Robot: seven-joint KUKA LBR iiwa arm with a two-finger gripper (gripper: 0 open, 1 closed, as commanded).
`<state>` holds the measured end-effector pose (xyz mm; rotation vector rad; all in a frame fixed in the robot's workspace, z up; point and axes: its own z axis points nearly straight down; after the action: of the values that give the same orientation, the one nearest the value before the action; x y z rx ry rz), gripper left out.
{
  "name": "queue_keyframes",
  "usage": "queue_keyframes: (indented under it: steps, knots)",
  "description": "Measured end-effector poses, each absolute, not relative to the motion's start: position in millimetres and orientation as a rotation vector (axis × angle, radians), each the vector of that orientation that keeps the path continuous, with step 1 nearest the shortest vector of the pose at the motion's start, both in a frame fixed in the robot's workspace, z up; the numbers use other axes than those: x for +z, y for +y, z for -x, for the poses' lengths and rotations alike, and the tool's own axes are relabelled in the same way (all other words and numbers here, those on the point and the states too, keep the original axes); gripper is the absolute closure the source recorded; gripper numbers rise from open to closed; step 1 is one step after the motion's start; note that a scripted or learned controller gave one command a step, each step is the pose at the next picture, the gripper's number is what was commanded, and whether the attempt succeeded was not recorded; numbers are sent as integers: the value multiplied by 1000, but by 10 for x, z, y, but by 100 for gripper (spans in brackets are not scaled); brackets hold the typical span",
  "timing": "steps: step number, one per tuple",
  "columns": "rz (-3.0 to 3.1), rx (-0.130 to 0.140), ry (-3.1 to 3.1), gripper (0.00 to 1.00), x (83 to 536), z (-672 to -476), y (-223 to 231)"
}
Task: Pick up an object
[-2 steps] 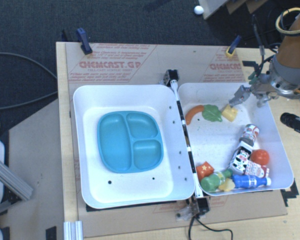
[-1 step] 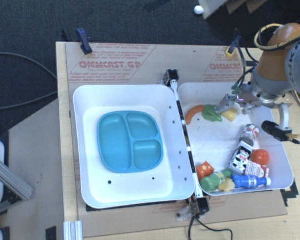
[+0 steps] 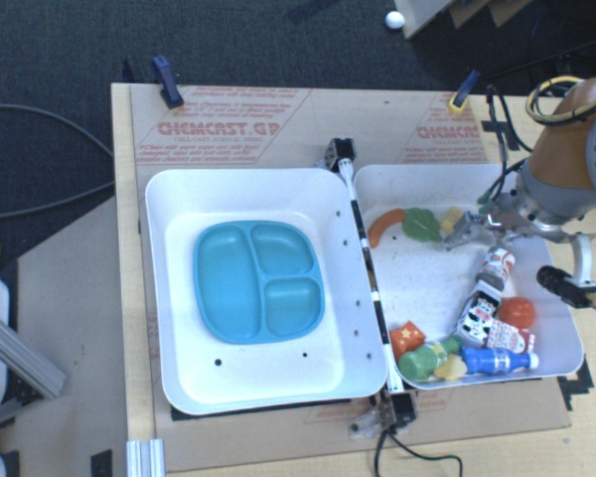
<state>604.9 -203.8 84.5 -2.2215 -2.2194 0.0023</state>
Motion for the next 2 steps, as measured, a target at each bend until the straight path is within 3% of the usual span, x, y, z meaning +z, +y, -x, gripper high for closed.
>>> queue_keyframes:
  steps: [1, 2]
  knots:
    - [2223, 0, -2221, 0, 848, -5607, -2088]
    - [2221, -2, -2225, 0, 853, -6600, -1793]
